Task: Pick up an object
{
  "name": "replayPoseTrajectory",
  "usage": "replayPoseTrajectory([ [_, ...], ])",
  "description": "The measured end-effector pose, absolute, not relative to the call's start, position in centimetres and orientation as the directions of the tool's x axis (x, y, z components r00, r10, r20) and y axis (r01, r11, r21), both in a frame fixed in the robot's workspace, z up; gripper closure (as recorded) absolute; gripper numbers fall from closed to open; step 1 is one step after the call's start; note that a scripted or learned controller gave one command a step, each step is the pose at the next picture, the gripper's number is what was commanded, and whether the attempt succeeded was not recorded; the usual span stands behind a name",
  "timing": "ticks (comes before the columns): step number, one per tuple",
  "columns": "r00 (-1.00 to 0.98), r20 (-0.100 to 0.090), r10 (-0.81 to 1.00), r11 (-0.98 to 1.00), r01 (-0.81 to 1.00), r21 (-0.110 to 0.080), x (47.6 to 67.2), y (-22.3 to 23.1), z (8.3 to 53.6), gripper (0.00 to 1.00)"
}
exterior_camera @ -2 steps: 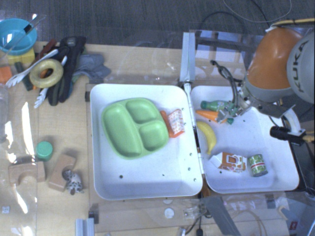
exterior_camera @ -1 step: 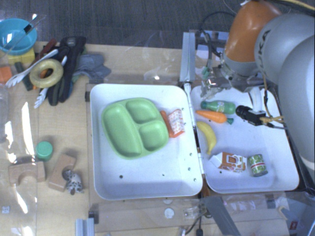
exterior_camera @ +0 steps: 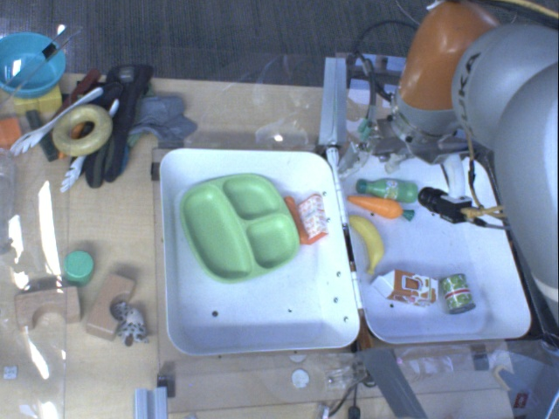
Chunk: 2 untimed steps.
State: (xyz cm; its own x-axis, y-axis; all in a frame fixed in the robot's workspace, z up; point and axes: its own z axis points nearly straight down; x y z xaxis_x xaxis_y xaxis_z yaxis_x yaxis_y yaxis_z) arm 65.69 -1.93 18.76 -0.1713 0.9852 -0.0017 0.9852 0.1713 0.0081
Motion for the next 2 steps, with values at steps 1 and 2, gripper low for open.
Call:
replayPoseTrajectory([
  [1, -0.214, -0.002, 0.977, 0.214, 0.977, 0.005, 64.5, -9.0, 12.9, 0.0],
  [2, -0.294, -0.003, 0.956, 0.294, 0.956, 0.01, 62.3, -9.7, 8.9, 0.0],
])
